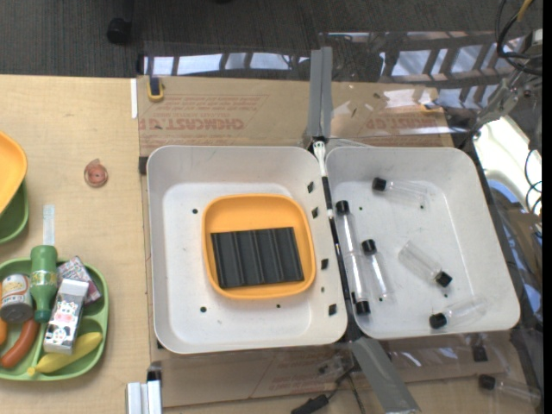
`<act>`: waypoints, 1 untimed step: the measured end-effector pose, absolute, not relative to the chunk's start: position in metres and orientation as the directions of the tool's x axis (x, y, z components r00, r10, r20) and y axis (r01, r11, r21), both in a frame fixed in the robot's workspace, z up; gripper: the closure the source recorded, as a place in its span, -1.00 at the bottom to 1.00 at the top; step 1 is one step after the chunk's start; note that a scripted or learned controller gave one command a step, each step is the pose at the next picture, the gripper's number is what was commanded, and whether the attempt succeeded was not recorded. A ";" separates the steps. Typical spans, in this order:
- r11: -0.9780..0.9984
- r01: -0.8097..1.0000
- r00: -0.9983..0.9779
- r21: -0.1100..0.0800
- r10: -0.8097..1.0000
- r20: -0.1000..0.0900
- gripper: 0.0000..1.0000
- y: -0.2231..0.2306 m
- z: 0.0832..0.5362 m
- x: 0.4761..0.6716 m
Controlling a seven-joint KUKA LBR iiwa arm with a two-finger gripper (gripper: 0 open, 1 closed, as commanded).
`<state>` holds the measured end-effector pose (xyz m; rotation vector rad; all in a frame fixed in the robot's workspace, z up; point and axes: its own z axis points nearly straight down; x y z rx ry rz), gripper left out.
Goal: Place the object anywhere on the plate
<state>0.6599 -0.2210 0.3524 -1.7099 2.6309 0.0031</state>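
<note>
Tubes in the right bin, plate waiting in the left.

I saw the left bin holding the orange plate mid-frame, and clear capped tubes scattered right of it in the right bin, the nearest lying lengthwise top to bottom. The gripper's state I couldn't tell; the tubes' glass outlines were faint.

Only a pale part of the arm shows, at the right edge.
</note>
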 end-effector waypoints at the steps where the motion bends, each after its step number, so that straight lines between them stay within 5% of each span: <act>1: 0.109 -0.994 -0.109 -0.001 -0.994 -0.005 -1.00 -0.211 0.300 0.660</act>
